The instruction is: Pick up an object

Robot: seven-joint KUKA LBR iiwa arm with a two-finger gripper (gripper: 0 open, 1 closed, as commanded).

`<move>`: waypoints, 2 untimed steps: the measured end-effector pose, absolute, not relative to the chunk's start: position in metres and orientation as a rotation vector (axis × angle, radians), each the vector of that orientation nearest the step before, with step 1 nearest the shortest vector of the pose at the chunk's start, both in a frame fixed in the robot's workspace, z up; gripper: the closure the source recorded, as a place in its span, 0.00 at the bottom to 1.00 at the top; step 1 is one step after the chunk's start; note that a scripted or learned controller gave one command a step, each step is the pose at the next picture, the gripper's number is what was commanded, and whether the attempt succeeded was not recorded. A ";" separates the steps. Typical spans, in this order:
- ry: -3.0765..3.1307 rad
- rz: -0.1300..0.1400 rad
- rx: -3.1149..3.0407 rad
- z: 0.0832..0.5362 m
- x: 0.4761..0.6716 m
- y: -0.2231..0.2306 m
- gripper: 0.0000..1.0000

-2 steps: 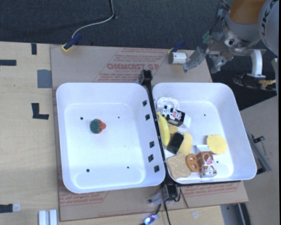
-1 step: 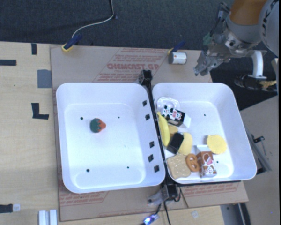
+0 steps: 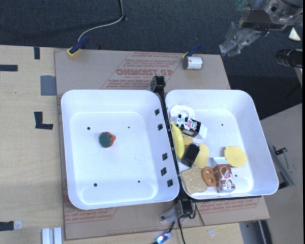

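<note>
Left bin (image 3: 76,111): one small round green-and-orange toy (image 3: 107,139), alone near the middle, well apart from the walls. Probably light and stiff, apt to roll; best pinched across its widest part. Right bin (image 3: 246,111): a crowded pile by the divider, with a banana (image 3: 178,141), a black block (image 3: 190,154), a toast slice (image 3: 193,181), a pretzel (image 3: 209,175) and a yellow disc (image 3: 235,156) just beside. Far upper right: gripper (image 3: 237,40) high off the worktop (image 3: 20,136), pinching nothing visible; jaws too blurred, cannot tell spread or pressed.
</note>
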State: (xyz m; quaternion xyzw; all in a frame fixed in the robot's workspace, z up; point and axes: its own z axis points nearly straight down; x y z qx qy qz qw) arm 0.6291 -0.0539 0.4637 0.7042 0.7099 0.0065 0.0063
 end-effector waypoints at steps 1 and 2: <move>2.228 0.010 2.209 0.529 0.615 0.019 1.00; 2.232 -0.001 2.215 0.536 0.534 0.071 1.00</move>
